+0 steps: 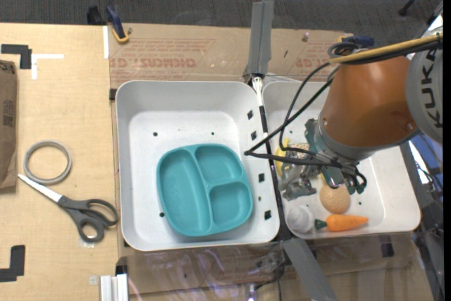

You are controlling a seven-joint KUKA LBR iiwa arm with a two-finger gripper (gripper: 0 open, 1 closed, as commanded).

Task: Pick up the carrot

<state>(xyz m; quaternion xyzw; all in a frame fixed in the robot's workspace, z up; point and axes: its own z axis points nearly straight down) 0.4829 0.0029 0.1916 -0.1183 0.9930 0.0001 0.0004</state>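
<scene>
1. The table [63,81] is light wood and carries two white bins side by side, with a sheet of cardboard [183,53] under their far edge.
2. The left bin [134,116] holds a teal divided plate [204,188] near its front edge.
3. The arm [370,106], with its orange band, reaches over the right bin [394,211] and covers most of its middle and far part.
4. The pincer [310,176] hangs under the arm, near the left wall of the right bin, among black cables. I cannot tell if its fingers are apart or together.
5. The scissors [74,208] lie on the table near its left front part, and a roll of tape [47,161] lies just behind them.
6. The carrot [342,223] lies flat close to the front edge of the right bin. It is to the front and right of the pincer, apart from it and not between the fingers.
7. A tan round thing [335,200] sits just behind the carrot, between it and the arm.
</scene>
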